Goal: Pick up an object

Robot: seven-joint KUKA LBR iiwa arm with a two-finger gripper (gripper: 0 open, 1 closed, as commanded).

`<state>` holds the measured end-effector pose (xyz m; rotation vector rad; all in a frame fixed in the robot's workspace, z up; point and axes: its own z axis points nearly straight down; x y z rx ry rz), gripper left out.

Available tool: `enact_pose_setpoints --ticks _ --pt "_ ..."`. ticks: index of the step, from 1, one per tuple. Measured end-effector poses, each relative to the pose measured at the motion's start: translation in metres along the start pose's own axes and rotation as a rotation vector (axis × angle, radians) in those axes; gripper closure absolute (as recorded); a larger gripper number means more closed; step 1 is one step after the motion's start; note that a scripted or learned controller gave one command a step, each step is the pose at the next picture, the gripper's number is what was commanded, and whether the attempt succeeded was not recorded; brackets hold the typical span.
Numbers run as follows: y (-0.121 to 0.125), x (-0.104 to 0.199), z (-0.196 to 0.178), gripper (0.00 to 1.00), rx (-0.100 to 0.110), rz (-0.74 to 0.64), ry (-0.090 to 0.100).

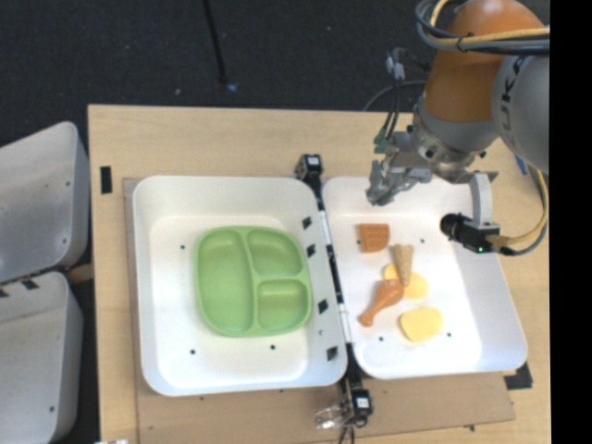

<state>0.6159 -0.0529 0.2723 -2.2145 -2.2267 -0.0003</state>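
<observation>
- White plastic walls keep my work sorted: the right bin (481,340) holds the loose food toys, and the left bin (157,359) holds just a green tray (252,279) lying flat with its compartments up.
- My gripper (381,191) hangs at the far left corner of the right bin, close to the divider between the two bins; I judge it to be above the floor, not on it.
- Nearest to me is the brown piece (373,238), just below my gripper and a little toward the bin's middle. It lies apart from the others, which I think makes it the easiest pick.
- Further out, toward the near side of the bin, lies a cluster: a cone (402,262) leaning on a yellow disc (415,287), an orange drumstick (382,302) touching that disc, and a yellow lump (421,324) just beyond them.
- Those pieces crowd each other, so closing on one there risks nudging its neighbours.
- How far apart my gripper stands I cannot tell; from above it reads as one dark grey mass. Nothing shows between it and the bin floor, and I see no toy touching it.
- Nothing is picked yet; my guess is the next move is a short drop toward the brown piece.
</observation>
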Motion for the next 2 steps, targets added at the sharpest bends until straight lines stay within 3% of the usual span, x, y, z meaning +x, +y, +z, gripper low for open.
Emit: enact_pose_setpoints --ticks 2 --pt "-0.033 0.114 0.023 1.00 0.001 -0.001 0.000"
